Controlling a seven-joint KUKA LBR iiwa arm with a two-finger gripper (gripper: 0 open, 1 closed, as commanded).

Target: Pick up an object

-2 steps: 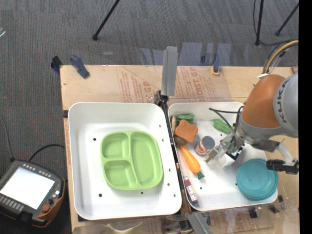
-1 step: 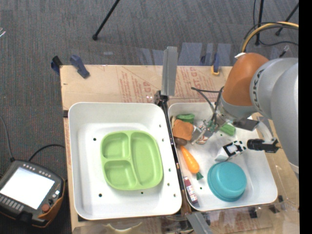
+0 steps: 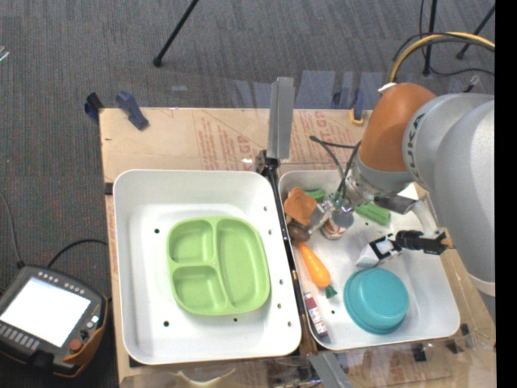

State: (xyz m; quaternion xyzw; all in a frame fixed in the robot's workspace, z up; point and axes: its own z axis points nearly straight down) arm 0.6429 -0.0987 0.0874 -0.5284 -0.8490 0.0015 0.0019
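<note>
Arm (image 3: 436, 144): reaches into right bin (image 3: 440, 297) from right. 
Left bin (image 3: 137, 208): green divided plate (image 3: 218, 265) at centre. 
Right bin: teal bowl (image 3: 376, 300) near front edge; orange carrot (image 3: 316, 267) by left wall; brown object (image 3: 300, 206) in back-left corner. 
Hand (image 3: 339, 215): beside brown object, grip state cannot be told.

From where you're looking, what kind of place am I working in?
Most likely a robotics lab test cell, not a kitchen. Two white bins sit on a cardboard-topped bench, a teach pendant lies on the carpet at lower left, and stand legs cross the floor behind.
</note>
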